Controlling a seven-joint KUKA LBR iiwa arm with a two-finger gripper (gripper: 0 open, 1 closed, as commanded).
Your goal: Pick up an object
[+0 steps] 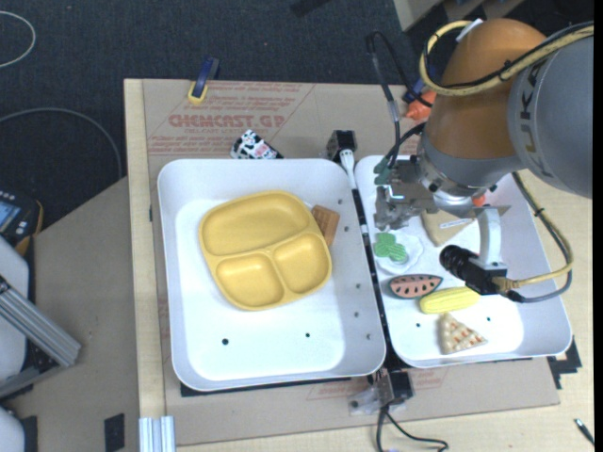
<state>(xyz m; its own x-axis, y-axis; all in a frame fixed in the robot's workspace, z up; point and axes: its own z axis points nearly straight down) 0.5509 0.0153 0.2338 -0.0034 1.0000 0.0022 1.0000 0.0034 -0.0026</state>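
Two shallow white bins sat side by side on a bench, seen from above at a slant. The left bin (179, 281) held a yellow divided plate (264, 250), with a small brown toast-like piece (326, 221) tucked against the plate's far right edge.

The right bin (551, 323) held a loose cluster of small toy foods: a green piece (389, 248) close to the wall shared with the left bin, then a watermelon slice (415, 285), a yellow corn-like piece (449, 299) and a pizza wedge (459, 333) nearer the front.

The grey and orange arm (490, 92) reached in from the right and hung over the back of the right bin. Its gripper (391, 213) pointed down just behind the green piece, probably because that was the nearest thing to lift. Nothing could be seen held in it, and whether it was spread or pressed together could not be told. The toys lay apart from one another, which should have left room for a grasp, though the bin wall stood close.
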